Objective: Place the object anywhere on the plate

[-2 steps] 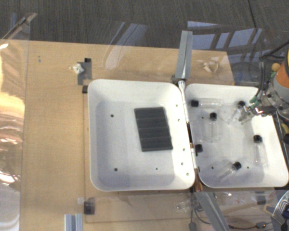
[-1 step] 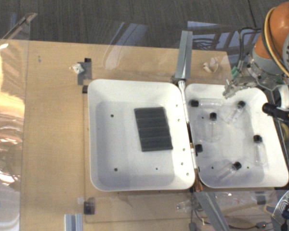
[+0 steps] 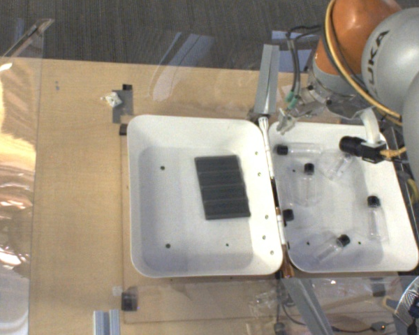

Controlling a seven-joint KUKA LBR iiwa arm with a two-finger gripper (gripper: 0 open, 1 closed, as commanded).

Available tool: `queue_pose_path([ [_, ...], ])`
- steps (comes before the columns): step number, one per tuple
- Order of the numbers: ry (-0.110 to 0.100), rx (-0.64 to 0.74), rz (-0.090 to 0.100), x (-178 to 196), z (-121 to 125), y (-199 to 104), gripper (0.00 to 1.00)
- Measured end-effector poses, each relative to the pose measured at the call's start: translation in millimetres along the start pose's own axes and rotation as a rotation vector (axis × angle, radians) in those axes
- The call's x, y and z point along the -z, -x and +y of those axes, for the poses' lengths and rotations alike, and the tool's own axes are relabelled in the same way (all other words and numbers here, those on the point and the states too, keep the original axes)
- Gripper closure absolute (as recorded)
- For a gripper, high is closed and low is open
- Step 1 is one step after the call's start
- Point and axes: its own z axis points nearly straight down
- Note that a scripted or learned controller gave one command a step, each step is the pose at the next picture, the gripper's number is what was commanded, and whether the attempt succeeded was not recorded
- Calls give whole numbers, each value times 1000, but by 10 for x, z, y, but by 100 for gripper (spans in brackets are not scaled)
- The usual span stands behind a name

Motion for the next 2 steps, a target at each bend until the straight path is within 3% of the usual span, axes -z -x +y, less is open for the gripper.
queue_pose_path([
  [1, -4, -731, -2, 115, -106, -90, 100],
  [2, -5, -1366, -2, -222, -125, -560, 100],
])
